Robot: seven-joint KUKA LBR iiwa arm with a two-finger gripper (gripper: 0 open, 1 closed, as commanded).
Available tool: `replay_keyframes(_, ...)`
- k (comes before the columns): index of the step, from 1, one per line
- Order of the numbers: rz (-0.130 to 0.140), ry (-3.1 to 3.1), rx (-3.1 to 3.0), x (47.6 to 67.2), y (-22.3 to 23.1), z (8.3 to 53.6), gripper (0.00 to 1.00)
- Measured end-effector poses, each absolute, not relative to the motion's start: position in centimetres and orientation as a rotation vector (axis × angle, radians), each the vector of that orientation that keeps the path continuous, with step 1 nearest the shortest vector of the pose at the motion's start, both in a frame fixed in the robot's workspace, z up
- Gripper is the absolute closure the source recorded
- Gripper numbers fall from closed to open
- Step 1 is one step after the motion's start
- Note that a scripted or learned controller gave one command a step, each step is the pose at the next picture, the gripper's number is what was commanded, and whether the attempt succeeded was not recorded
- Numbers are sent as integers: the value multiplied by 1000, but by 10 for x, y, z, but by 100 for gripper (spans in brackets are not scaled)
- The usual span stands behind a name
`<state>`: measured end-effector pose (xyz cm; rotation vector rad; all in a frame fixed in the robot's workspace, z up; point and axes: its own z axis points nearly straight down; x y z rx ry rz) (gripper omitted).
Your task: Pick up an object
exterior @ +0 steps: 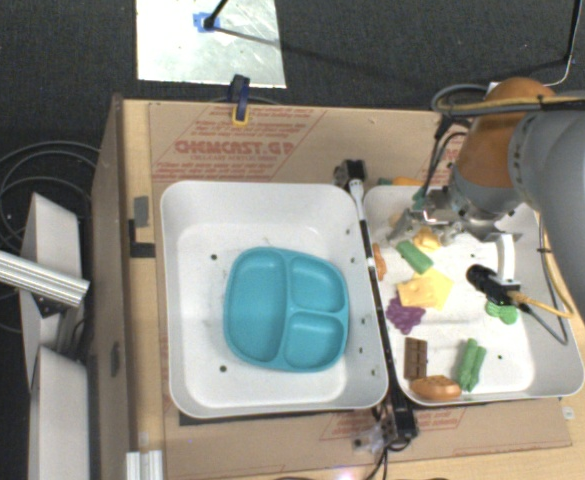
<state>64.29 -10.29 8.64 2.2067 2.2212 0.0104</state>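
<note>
Nearest the camera, along the front wall of the right bin (562,378), lie a rounded brown bread-like piece (434,388), a dark chocolate-coloured bar (416,356) and a ribbed green vegetable (469,362); beyond them a knobbly purple cluster (404,317) and a flat yellow wedge (425,290); in the left bin (187,268) rests a smooth teal divided plate (286,308); farther back my tool (429,220) hangs over a small yellow piece (427,240) and a green piece (413,257); whether it is open or closed I cannot tell; I judge a straight descent on one isolated item best, avoiding neighbours.
</note>
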Motion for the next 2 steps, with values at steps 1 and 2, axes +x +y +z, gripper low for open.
replay_keyframes(1, 3, 2227, 2213, 642, -85, 85, 0)
replay_keyframes(2, 7, 2224, 2209, 644, -86, 97, 100)
